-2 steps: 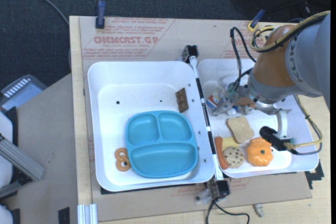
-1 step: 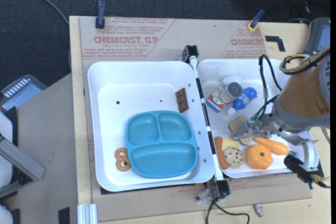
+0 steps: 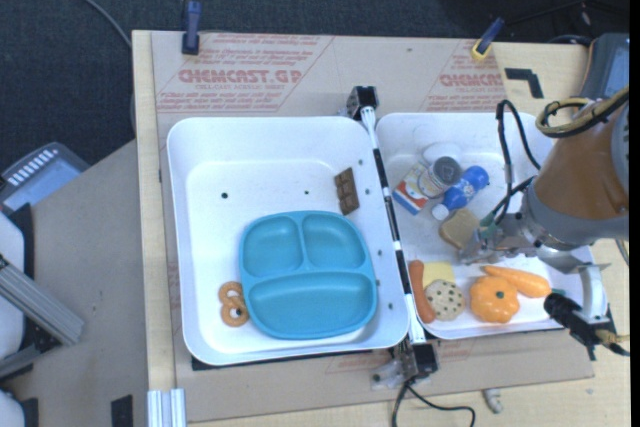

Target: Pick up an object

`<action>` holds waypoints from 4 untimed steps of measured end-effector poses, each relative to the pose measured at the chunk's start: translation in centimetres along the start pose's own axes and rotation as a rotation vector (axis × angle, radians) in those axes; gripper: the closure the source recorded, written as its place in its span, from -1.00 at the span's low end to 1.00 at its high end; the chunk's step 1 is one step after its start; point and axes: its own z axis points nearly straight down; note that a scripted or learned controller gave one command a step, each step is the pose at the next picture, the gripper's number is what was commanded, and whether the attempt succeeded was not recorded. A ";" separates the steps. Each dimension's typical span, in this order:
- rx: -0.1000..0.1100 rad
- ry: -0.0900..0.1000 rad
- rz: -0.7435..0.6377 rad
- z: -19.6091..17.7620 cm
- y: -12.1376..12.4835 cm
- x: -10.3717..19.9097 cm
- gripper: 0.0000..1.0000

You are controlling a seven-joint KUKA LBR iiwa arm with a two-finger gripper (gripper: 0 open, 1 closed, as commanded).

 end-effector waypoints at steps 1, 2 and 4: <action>-0.001 0.000 -0.002 -10.4 -1.5 3.4 1.00; 0.002 0.000 -0.001 -7.5 -1.6 0.7 1.00; -0.008 -0.002 -0.003 0.7 5.3 2.0 -1.00</action>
